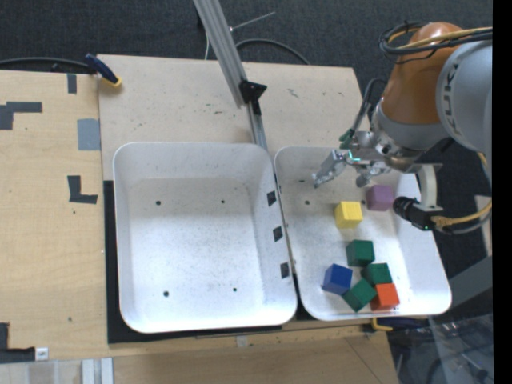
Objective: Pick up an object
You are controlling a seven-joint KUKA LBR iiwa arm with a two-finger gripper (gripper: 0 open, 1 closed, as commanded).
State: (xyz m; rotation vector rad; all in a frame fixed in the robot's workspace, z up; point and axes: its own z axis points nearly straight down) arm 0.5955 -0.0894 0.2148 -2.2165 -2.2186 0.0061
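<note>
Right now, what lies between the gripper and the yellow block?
Bare white bin floor, in the camera view: gripper hangs up-left of the yellow block.

Seven blocks (349, 213); two bins (132, 162).

No readable text, label, brand, number or sign is showing anywhere. The grey tape pieces (88, 134) sitting on the worktop (48, 214) are carrying no writing, and the coloured blocks (349, 214) lying in the right bin (416, 294) are showing plain, unmarked faces.
</note>
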